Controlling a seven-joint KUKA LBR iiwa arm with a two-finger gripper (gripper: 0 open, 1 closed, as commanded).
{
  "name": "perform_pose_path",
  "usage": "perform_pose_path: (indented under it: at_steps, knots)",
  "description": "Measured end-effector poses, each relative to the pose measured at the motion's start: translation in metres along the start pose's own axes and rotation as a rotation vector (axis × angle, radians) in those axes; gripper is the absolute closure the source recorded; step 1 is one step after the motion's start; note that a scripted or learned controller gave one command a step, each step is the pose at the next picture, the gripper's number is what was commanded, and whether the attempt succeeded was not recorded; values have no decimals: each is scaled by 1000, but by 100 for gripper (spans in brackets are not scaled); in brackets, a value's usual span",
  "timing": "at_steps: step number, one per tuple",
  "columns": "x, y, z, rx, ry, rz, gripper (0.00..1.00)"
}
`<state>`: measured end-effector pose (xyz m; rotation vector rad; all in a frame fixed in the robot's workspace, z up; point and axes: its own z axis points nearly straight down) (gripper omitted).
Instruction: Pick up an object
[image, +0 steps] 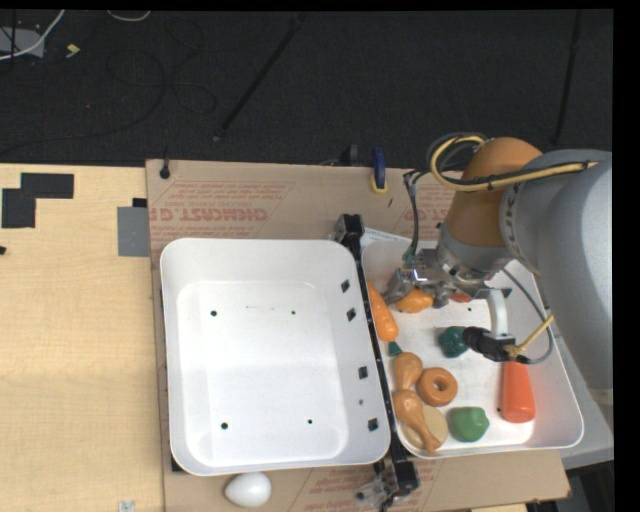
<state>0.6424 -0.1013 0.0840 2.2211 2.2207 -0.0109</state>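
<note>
My gripper (428, 283) is low over the back part of the right bin (560, 415), hanging from the grey arm with its orange band (497, 160). A small orange piece (416, 299) lies right under it, touching or nearly touching it. In the same bin are an orange carrot (382, 313) along the left wall, a dark green piece (453, 341), a brown doughnut (437, 385), two tan pieces (405, 369) (421, 423), a green round piece (468, 424) and a red-orange cone shape (516, 392).
The left bin (190, 300) stands beside the right one, with a black divider rail (365, 330) between them. A white egg (248, 489) lies on the bench in front of the left bin. Cables (520, 340) trail from the wrist over the right bin.
</note>
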Motion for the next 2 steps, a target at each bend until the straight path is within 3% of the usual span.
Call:
perform_pose_path:
  at_steps: [1, 2]
  knots:
    - [0, 0, -13, 1, 5, 4, 100]
    - [74, 3, -110, -10, 8, -7, 100]
